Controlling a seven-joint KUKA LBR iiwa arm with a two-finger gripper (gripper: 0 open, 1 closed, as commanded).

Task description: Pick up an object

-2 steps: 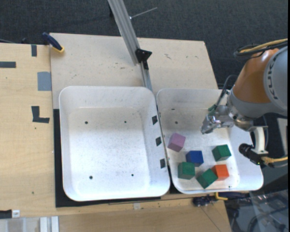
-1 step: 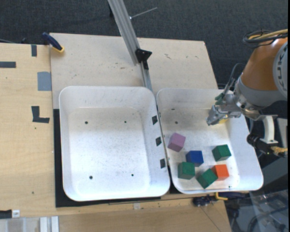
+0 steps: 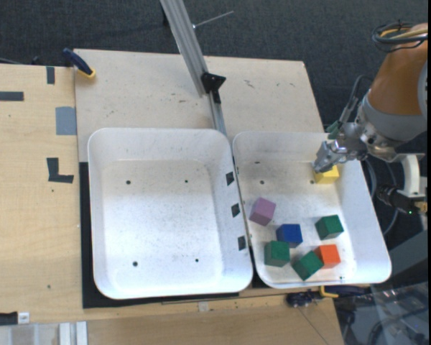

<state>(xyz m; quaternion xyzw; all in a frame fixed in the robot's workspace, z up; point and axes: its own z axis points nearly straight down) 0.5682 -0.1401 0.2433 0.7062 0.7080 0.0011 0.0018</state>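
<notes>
Approach to grasp: gripper positioned at the yellow block.

Using the yellow block [image 3: 328,174] as reference, the left bin [image 3: 100,214] lies well to its left; the purple block [image 3: 263,211], blue block [image 3: 289,233] and green blocks [image 3: 277,253] lie below-left, within the right bin [image 3: 370,228]. The gripper [image 3: 325,161] is placed directly above the block, touching or nearly so. Finger state cannot be told. Closure and a lift are judged to be required next.

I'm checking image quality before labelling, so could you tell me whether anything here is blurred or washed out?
Camera view: even, soft light; the blocks stay sharp with faint shadows, the purple block included; the right bin looks bright white but its specks stay readable; the hand is slightly soft.
</notes>
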